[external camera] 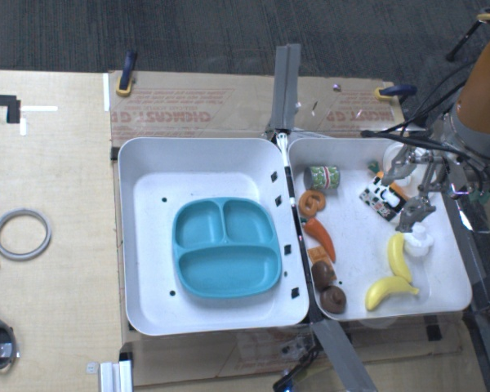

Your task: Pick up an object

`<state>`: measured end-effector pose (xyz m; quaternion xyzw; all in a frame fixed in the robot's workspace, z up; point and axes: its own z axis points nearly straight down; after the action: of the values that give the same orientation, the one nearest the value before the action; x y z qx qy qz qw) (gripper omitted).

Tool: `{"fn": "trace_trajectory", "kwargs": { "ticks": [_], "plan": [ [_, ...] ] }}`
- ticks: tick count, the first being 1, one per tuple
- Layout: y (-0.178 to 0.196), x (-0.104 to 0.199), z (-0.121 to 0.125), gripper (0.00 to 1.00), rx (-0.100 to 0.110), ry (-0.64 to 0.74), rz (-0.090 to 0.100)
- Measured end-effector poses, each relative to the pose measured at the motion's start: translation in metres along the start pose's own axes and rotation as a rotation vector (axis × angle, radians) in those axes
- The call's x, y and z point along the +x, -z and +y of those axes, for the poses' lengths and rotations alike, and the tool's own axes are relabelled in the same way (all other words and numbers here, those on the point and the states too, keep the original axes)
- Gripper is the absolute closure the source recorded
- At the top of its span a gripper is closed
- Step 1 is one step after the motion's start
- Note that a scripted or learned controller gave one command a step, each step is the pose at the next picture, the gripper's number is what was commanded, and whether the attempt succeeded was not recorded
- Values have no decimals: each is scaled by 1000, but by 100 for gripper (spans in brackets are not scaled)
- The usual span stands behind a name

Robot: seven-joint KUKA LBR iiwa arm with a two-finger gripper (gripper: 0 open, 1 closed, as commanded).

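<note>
Chocolate donut [333, 299] sits at the near edge of the right bin [453, 296], about 6 o'clock, with a second brown piece [322, 273] just above it. Yellow banana [394, 273] lies at 5 o'clock of the bin. Along the bin's 9 o'clock wall: carrot [320, 236], orange ring [312, 202], green can [324, 176] toward 11 o'clock. Black-and-white toy [380, 198] at roughly 1 o'clock, small white piece [418, 242] at 3 o'clock touching the banana's top end. Left bin [139, 296] holds a blue divided plate [226, 247]. Grey tape ring [20, 233] on the worktop [49, 317], far 9 o'clock.

Gripper [415, 204] hangs over the right bin between the toy and the white piece; jaws look empty, opening unclear, cannot tell wide or narrow. Likely targets: toy or white piece.

Risks: crowded items, so a descent could land between them and close on nothing, or nudge the banana; the toy's odd shape may slip.
</note>
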<state>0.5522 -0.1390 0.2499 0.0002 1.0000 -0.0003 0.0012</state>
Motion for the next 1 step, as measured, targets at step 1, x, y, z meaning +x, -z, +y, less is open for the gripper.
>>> {"fn": "trace_trajectory", "kwargs": {
  "ticks": [1],
  "plan": [
    [-158, 25, -4, 0, 0, -188, 0]
  ]
}}
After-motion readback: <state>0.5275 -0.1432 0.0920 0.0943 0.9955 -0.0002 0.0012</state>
